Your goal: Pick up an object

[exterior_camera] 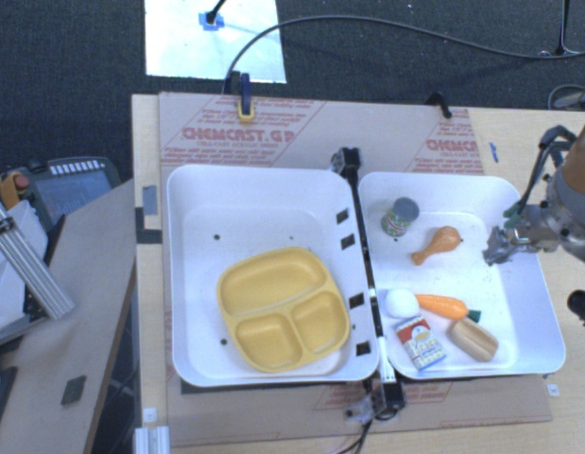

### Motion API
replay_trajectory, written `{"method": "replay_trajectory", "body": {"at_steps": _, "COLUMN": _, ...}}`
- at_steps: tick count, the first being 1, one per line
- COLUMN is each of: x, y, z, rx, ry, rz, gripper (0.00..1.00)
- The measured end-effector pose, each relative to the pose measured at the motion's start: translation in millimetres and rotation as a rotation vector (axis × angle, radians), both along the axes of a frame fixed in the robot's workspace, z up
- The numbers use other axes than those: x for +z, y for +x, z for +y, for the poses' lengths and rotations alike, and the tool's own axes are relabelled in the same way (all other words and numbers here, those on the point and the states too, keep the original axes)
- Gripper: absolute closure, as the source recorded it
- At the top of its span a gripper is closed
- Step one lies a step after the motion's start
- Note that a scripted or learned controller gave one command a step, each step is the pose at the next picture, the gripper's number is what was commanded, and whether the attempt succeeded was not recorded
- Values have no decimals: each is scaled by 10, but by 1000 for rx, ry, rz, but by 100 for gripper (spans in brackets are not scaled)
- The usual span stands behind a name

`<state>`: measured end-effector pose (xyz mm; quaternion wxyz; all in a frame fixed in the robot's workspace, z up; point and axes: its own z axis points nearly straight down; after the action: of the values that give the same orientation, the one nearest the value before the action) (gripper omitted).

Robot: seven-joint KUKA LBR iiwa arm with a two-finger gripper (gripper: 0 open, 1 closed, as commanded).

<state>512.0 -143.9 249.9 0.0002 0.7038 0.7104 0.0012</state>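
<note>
The right bin holds a small can, a toy chicken drumstick, a white egg, an orange carrot, a red and white carton and a tan bread roll. My gripper hangs over the right side of this bin, to the right of the drumstick and apart from it. Nothing shows between its fingers. The arm comes in from the right edge.
The left bin holds a yellow divided tray. A black divider strip with clips runs between the two bins. Cardboard lies under both bins. A teach pendant rests on a side table at left.
</note>
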Motion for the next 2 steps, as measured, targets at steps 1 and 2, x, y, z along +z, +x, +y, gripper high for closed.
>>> {"method": "replay_trajectory", "body": {"at_steps": 1, "x": -52, "y": 168, "z": 402, "rx": -1, "ry": -1, "rz": -1, "gripper": 100}}
{"method": "replay_trajectory", "body": {"at_steps": 2, "x": 0, "y": 421, "z": 902, "rx": 1, "ry": 0, "rz": -2, "gripper": 100}}
